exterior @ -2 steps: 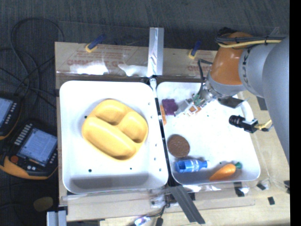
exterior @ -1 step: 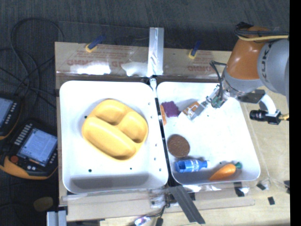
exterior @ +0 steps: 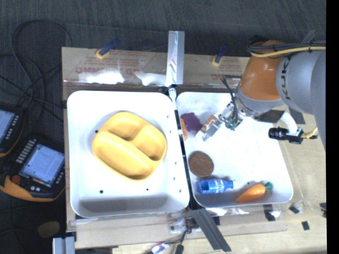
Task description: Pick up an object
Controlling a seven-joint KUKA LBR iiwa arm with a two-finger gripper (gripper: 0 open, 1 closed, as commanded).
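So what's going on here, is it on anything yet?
The arm reaches in from the right, its gripper low in the right bin, beside the purple object near the divider. Nothing shows between its fingers. The brown disc, blue bottle and toy carrot lie apart from it nearer the front. The yellow object sits alone in the left bin.

Both shallow white plastic bins look smooth with a soft sheen. The large yellow lumpy object appears matt and soft, like foam or cloth. The round brown disc looks dull, the small blue bottle glossy plastic. The arm's orange band shines smoothly.
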